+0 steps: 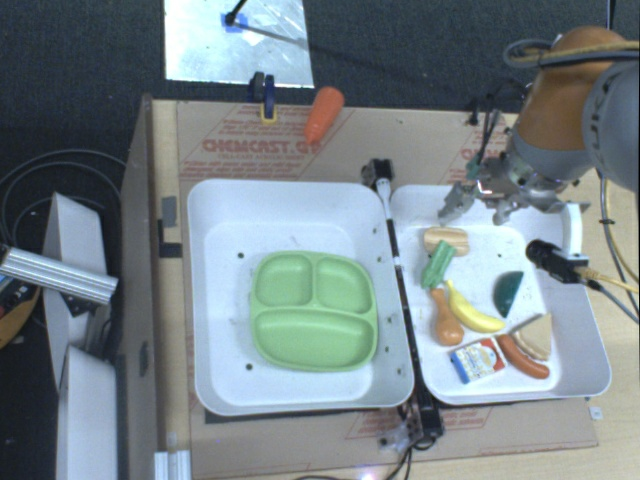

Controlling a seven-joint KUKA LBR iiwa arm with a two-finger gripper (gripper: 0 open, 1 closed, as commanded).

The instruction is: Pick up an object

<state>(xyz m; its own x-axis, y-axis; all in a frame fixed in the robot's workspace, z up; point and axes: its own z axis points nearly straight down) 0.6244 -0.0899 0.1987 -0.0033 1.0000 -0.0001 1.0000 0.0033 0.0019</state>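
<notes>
Green moulded plastic, a three-compartment tray [314, 310], is seen lying flat in the left white bin [215, 228], well to the left of the gripper [482, 201] and across the black divider clamp [392, 238] from it; nothing else is kept in that bin, so it is judged to be the drop side. An orange plastic toy carrot [322, 114] is left outside both bins on the cardboard sheet, up and to the left of the tool and well apart from it. In the right white bin [590, 353] the pickable toys are gathered loosely: a tan bread-like block [446, 240] lies just below the fingers, with a green stick-shaped toy [438, 264] touching its lower edge. Further below are an orange drumstick-shaped piece [443, 318], a yellow banana [470, 312], a small blue and red carton [474, 359], a dark green wedge [509, 290], a brown sausage [524, 357] and a tan slice [534, 334]. The gripper is held spread apart over the bin's upper edge, nothing is seen between its fingers, and no toy is touched. Such a stance is judged to suit a descent onto the bread-like block, the nearest candidate, though the crowding green stick could be caught with it.
</notes>
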